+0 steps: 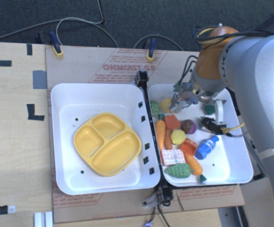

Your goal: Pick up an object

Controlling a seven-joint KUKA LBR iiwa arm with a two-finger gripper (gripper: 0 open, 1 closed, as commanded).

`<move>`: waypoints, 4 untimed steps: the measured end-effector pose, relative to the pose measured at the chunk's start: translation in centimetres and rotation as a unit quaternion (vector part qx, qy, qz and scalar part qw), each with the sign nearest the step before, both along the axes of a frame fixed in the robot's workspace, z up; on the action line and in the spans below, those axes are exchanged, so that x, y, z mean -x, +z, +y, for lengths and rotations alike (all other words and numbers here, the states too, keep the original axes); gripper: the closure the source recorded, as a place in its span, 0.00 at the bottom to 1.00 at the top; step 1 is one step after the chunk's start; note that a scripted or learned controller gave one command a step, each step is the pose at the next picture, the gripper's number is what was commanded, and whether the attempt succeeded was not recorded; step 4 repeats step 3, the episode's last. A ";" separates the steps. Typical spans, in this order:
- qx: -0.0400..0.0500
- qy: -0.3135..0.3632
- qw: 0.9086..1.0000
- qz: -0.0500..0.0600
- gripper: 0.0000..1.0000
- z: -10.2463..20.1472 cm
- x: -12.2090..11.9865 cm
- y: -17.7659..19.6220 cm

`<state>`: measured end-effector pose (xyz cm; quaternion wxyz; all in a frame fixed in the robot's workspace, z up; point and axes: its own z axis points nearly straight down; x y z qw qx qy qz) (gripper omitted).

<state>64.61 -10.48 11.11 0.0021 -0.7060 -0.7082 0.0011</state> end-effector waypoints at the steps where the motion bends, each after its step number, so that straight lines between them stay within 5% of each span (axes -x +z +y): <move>1: 0.000 0.000 1.000 0.000 0.00 0.0 0.0 0.0; 2: 0.001 -0.001 1.000 0.000 0.00 0.5 3.0 -2.3; 3: 0.000 -0.001 1.000 0.002 1.00 0.6 3.0 -1.5; 4: 0.000 -0.001 1.000 0.002 1.00 0.6 3.0 -1.5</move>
